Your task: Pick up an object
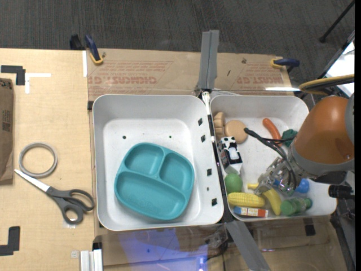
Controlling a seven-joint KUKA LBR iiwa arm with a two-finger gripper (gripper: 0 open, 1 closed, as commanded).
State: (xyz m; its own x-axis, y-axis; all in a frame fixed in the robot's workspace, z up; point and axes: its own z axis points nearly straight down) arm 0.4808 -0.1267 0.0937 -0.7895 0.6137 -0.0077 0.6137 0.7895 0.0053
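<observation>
My gripper (278, 178) hangs low in the right bin (254, 101), under the orange wrist band, right over a banana (274, 201) and beside a corn cob (246, 199). Its metal fingers are tangled in cables, so their state is unclear. Around it lie a green pear-like fruit (233, 182), a carrot (271, 128), a tan bread roll (237, 130), a blue piece (303, 186), a green vegetable (293, 207) and a red and white tube (249, 212).
The left bin (107, 112) holds a teal divided plate (154, 180). A black and white carton (229, 150) leans at the wall between the bins. Scissors (62, 196) and a tape roll (38, 159) lie on the bench at the left.
</observation>
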